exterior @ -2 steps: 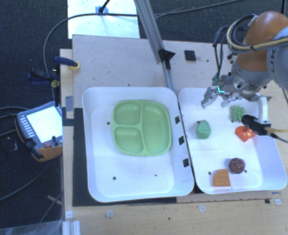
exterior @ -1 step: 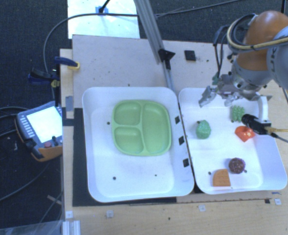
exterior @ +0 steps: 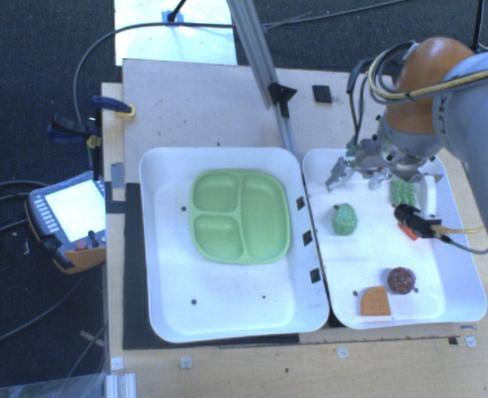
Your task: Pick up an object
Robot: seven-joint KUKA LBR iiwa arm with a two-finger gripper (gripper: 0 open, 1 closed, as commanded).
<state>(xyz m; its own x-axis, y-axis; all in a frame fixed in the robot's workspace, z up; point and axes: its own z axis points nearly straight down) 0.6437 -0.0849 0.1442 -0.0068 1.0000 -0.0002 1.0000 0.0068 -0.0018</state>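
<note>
Approach step, nothing grasped yet. The pincer (exterior: 355,179) hangs over the far end of the right bin (exterior: 446,259). Its two prongs look spread apart with nothing between them, though the slant makes the gap hard to read.

Candidates are all in the right bin:
- The green bumpy toy (exterior: 344,219) lies just near-side of the pincer, clear of the other things, toward the bin's left wall.
- A green speckled piece (exterior: 403,193) sits to the right of the pincer, close under the wrist and partly hidden.
- A brown round piece (exterior: 401,280) and an orange square piece (exterior: 374,302) lie close together at the near end, well apart from the pincer.

The left bin (exterior: 227,301) holds only a green divided plate (exterior: 239,216), lying flat. The tabletop (exterior: 194,98) beyond the bins is bare board.

Judgement: the bumpy toy is the likeliest target. For the next move:
- Shift the pincer a little nearer so the prongs straddle the toy.
- Descend to the bin floor, close, then lift.

Risks: the rounded shape may squirt out if the grip is off-centre, and the left wall is close, so keep the prongs inside it.
</note>
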